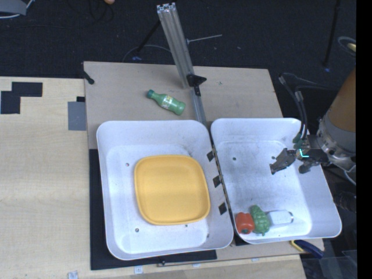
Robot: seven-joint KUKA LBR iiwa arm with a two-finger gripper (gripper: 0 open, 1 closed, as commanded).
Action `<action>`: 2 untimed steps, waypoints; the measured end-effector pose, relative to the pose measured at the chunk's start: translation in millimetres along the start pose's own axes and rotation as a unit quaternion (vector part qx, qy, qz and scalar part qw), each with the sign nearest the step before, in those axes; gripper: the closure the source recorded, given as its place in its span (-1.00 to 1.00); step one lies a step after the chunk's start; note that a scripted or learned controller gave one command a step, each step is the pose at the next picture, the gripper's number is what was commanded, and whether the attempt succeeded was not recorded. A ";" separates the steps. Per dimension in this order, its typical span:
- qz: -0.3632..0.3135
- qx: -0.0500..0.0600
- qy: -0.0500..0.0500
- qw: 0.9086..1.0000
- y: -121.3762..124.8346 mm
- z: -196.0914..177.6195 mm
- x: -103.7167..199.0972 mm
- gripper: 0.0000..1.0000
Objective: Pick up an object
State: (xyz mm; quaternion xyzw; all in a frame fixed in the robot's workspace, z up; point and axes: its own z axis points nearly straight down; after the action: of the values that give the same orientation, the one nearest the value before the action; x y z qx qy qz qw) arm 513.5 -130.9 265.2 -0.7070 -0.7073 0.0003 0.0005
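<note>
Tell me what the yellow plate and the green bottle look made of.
Yellow plate: likely plastic, matte; uniform colour, soft rounded rim, no sharp glints. Green bottle: probably plastic, slightly glossy, with a pale label band; too small to be sure.

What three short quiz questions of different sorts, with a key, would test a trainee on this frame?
1. True or false: the yellow plate lies in the right bin.
2. Which thing lies on the bench outside both bins? A) green bottle B) red pepper C) white piece
3. Fill in: the gripper hangs over the ____ bin.

Key: 1 false, it lies in the left bin; 2 A; 3 right.
</note>
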 end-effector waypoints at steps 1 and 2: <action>0.000 0.000 0.000 1.000 0.0 0.0 0.0 -1.00; 0.000 0.002 0.000 1.000 -3.8 43.3 -2.3 -1.00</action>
State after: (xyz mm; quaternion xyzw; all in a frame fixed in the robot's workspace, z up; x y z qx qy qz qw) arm 509.7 -133.3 221.9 -0.7069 -0.7073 0.0013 0.0018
